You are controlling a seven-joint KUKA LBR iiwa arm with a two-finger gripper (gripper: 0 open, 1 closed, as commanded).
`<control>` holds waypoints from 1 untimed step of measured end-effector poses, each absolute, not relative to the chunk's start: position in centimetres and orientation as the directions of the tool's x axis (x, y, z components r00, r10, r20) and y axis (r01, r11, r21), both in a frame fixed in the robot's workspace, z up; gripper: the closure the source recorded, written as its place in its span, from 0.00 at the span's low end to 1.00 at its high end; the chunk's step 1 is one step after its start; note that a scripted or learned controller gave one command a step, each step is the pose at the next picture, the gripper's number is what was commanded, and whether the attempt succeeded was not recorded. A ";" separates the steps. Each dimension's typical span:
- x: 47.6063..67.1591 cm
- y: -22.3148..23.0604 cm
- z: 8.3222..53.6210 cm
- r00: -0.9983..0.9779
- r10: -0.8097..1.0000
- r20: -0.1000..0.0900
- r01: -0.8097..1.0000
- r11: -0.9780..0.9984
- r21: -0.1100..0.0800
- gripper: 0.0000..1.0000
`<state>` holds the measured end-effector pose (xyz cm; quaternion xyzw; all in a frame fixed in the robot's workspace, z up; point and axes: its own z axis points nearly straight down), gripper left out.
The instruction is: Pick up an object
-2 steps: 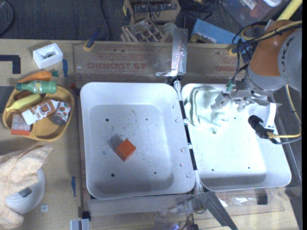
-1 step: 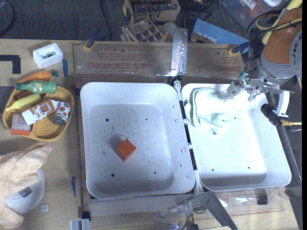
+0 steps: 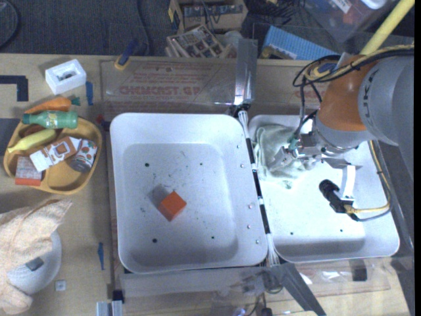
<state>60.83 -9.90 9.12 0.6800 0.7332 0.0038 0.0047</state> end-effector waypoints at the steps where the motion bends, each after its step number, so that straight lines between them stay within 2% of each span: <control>1: 60.0 -12.9 13.4 -0.062 0.998 -0.002 0.998 0.062 0.003 0.00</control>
